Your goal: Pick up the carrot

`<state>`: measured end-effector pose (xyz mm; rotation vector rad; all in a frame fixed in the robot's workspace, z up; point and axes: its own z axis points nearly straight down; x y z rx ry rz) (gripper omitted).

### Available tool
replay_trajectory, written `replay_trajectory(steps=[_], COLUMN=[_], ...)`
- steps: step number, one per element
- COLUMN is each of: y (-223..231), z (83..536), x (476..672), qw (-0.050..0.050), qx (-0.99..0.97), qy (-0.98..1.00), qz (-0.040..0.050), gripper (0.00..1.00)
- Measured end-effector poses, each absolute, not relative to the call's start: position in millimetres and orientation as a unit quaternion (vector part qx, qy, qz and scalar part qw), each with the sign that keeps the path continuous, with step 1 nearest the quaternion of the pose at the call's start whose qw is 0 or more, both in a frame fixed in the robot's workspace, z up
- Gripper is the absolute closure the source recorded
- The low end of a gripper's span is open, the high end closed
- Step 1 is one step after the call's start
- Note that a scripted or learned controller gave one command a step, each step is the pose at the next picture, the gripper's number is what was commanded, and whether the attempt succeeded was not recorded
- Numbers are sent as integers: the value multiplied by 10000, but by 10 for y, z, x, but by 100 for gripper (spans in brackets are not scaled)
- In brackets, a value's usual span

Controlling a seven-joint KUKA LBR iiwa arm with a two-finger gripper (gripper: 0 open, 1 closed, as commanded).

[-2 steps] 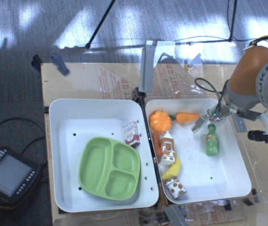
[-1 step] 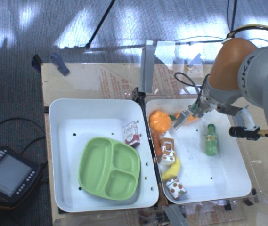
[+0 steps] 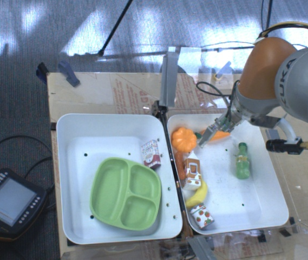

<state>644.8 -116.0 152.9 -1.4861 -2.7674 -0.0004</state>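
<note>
Two white bins sat on the bench (image 3: 89, 93). At the right bin's (image 3: 262, 199) far edge, the pincer (image 3: 207, 136) touched the carrot (image 3: 220, 136); grip unclear, lifting apparently not yet done.

Grey ribbed floor (image 3: 89, 26) (sunlit patches); black tablet (image 3: 10, 199) lies lower left.

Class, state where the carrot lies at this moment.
The carrot lies in the right bin, near its far edge, just right of the orange pumpkin, at the pincer.
</note>
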Motion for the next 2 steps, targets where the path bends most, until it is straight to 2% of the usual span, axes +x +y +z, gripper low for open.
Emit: replay_trajectory(steps=[1,2], y=[-1170,-1412], z=[1616,2413], x=[6459,6458], qw=[1,-10], qx=[-4740,-4644], qy=[-8805,-8856], qz=[-7,-4], gripper=[100,100])
